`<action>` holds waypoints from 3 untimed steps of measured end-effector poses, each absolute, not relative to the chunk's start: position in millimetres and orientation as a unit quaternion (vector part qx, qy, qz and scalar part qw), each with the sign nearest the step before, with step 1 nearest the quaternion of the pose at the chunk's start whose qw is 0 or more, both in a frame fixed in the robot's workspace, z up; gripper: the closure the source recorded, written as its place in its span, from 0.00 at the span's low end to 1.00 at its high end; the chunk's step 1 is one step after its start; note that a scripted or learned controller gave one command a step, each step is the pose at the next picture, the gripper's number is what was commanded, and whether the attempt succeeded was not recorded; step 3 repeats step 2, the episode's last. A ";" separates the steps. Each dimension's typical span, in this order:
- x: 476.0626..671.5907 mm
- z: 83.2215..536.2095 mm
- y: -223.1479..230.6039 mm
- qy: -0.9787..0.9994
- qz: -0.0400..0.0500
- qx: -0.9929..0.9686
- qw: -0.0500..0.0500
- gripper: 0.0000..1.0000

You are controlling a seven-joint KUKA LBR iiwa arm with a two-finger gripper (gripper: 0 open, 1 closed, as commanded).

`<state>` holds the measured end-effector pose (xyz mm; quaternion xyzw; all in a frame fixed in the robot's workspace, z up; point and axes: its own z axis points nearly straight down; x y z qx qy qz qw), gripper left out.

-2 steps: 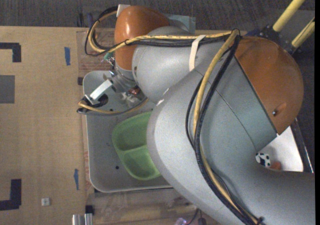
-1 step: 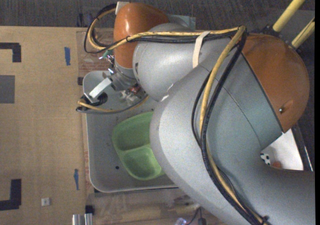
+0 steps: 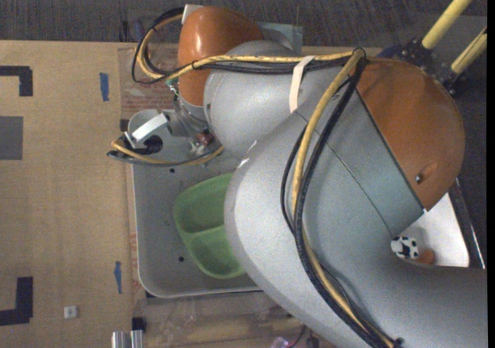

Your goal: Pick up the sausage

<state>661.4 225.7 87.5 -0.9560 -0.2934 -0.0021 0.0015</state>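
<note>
Camera view had the arm (image 3: 325,184) covering the bin (image 3: 155,261) at lower left, so I could not tell the tool's (image 3: 166,138) state or where the sausage lay, and I judged a blind descent risked closing on the green dish (image 3: 203,234) instead.

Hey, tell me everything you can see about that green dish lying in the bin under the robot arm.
The green dish is pale lime, smooth and plastic-looking, with a rounded rim and a raised ridge splitting it into two compartments. It rests open side up on the floor of the white bin. The grey arm passes in front of it and hides its right part, so its full outline cannot be told.
</note>
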 end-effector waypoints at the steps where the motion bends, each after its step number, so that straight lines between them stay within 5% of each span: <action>1: 662.2 97.5 225.3 -0.292 -0.003 -0.956 0.002 1.00; 2: 660.9 96.7 224.8 -0.292 0.001 -0.956 0.003 0.00; 3: 660.9 96.7 224.8 -0.292 0.001 -0.956 0.003 0.00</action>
